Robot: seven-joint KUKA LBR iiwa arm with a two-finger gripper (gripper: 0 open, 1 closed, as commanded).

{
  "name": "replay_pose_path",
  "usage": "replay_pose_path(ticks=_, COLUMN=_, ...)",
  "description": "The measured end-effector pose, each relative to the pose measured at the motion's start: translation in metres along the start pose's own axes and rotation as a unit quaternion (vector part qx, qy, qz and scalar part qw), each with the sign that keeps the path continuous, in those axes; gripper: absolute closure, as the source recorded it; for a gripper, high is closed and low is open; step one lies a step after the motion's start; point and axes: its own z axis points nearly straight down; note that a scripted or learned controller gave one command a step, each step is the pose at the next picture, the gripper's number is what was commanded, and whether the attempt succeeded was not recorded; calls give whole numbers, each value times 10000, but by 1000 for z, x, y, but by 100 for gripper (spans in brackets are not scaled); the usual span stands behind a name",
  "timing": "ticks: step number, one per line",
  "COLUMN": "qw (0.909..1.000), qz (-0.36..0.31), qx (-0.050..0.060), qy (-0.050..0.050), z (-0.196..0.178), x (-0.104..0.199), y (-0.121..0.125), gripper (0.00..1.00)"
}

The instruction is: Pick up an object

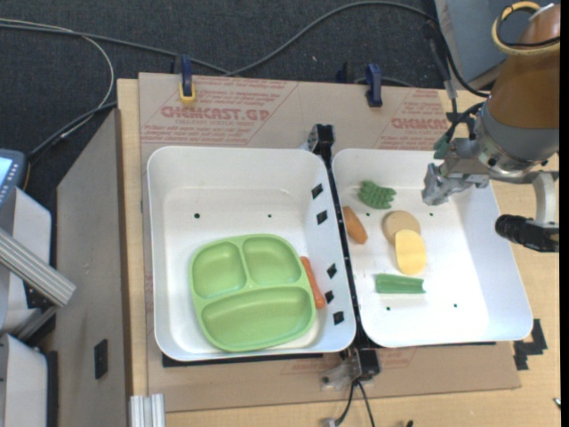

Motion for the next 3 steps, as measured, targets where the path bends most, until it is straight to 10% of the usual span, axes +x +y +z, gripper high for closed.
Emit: replay_pose_path(ticks=3, qw=10000, qz=2, qx=-16, qy=-4, z=16, x=155, y=54, gripper=100)
